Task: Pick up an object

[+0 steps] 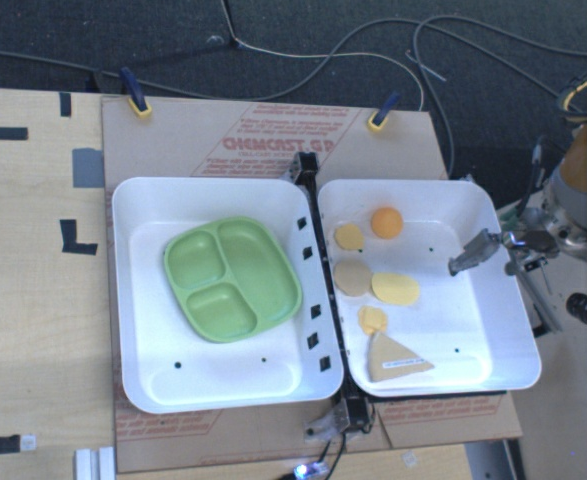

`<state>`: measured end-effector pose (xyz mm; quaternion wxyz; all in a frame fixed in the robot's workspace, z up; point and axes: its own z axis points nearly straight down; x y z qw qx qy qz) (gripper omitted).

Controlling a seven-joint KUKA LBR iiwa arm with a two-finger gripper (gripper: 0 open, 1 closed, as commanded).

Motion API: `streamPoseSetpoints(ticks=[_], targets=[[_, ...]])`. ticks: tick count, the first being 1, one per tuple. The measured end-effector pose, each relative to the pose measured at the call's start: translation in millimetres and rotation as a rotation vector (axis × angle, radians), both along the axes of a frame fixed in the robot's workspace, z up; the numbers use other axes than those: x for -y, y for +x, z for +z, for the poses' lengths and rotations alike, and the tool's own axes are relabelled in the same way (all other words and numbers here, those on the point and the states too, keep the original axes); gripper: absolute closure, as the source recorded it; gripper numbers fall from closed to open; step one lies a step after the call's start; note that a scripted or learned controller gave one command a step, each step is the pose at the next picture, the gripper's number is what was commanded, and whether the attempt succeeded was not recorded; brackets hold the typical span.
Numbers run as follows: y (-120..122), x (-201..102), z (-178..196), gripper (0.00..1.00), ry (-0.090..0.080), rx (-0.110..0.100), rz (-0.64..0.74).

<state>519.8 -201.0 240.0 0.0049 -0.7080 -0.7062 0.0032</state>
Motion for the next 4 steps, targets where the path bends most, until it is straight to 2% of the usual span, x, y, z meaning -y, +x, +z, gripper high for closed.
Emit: streamPoseSetpoints(ticks=[1,3,4], targets=[[2.3,-0.2,5.2,0.0,-0.003,0.01,0.003],[-1.7,3.7,-121.1,0.0,0.0,0.004,0.003],[-1.3,3.4,-156.1,0.0,-0.005,0.012,0.004]])
